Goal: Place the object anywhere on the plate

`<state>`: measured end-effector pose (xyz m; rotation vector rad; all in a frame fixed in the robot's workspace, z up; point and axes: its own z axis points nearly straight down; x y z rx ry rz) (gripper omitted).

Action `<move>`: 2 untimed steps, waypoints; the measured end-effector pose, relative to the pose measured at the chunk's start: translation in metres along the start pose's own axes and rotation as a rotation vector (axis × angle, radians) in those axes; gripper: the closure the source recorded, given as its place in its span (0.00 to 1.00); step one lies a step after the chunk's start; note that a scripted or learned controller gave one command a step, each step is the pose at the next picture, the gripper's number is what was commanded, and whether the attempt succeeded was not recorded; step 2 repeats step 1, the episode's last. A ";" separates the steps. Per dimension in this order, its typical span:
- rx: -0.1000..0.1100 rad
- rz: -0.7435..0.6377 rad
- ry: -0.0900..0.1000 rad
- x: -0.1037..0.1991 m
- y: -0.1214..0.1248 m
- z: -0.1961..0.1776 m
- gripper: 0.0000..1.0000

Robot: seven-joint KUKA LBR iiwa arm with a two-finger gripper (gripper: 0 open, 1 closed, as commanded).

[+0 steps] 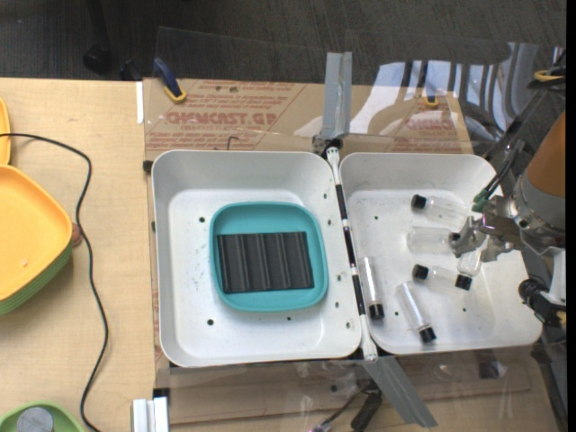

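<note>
A teal plate [268,257] with a dark ridged centre lies in the left white bin [180,241]. Several clear vials with black caps lie scattered in the right white bin [396,178]: one [433,206] near the back, one [371,288] beside the divider, one [415,312] near the front. My gripper [472,241] hangs low over the right side of the right bin. A vial [467,270] sits directly under it, with its black cap pointing to the front. Whether that vial is in my grip is unclear.
Yellow dishes [27,241] are stacked on the wooden bench at far left, with a black cable [90,268] running past them. Cardboard [234,120] lies behind the bins. A metal divider post [337,97] rises between the bins at the back.
</note>
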<state>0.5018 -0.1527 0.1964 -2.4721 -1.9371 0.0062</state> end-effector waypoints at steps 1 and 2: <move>0.000 0.000 0.000 0.000 0.000 0.000 0.00; 0.000 0.000 0.000 0.000 0.000 0.000 0.00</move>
